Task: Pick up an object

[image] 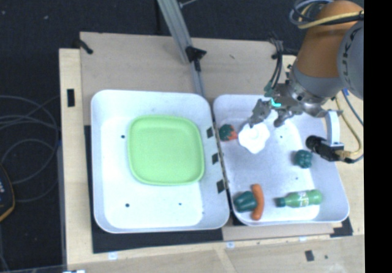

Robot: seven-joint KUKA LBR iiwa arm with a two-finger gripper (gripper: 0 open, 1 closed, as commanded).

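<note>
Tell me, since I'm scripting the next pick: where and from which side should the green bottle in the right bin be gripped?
Probably best to grip the green bottle across its wide body, coming straight down from above. It lies on its side, cap end toward the orange sausage, so the jaws should close across its width. The bin wall sits close beyond its base end, so avoid approaching from that side.

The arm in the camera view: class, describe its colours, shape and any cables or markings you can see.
The arm is a rounded grey body with a broad orange band above the wrist. Thin cables loop over its top and run down its near side. Its end effector is small, dark grey metal with two slim fingers and a tiny teal light at its base. No lettering is legible.
</note>
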